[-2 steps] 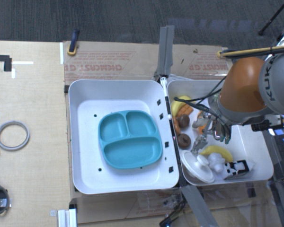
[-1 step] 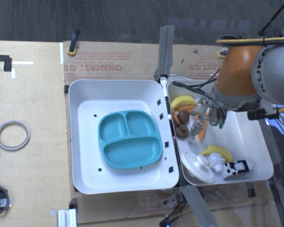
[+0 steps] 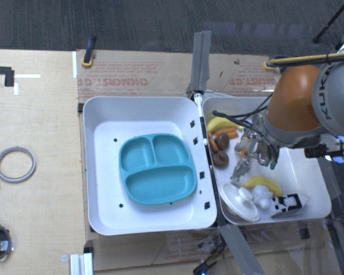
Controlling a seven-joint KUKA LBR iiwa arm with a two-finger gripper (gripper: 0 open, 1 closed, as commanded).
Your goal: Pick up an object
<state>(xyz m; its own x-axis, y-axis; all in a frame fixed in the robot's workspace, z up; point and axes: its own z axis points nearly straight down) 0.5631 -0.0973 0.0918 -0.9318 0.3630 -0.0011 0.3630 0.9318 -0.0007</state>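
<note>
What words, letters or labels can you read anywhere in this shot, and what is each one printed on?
"KU": white letters on the grey arm, cut off at the picture's edge.
Red printing on the cardboard sheet behind the left bin: appears upside down, too blurred to read for certain.
More red printing on the cardboard behind the right bin: also too blurred.
</note>
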